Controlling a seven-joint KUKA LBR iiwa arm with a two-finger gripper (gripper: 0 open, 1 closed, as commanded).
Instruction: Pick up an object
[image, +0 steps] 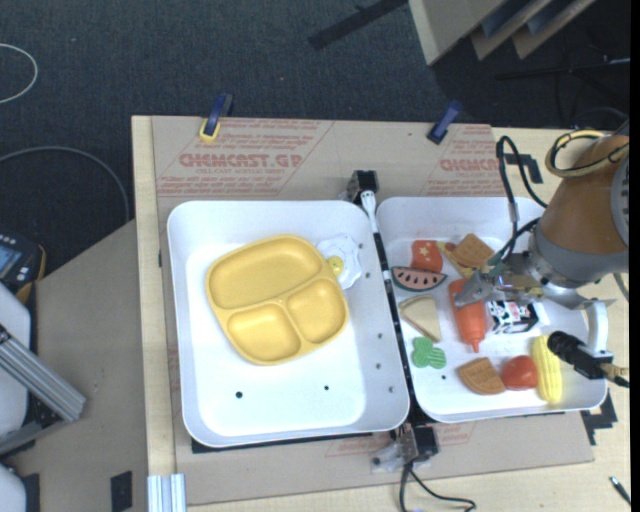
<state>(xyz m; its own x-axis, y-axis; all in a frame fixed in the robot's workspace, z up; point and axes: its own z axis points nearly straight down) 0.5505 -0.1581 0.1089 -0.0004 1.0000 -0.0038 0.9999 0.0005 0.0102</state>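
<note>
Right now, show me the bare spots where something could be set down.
Left bin: bare floor in front of the yellow plate. Right bin is crowded: toy food fills its floor, and the tool sits over the carrot.

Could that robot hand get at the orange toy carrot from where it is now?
Probably yes. The hand hangs in the right white bin, right over the top end of the orange toy carrot. Nothing lies on the carrot, though a pale sandwich wedge sits close on its left.

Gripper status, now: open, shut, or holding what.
Gripper: low over the right bin beside the carrot; finger state cannot be told.
</note>
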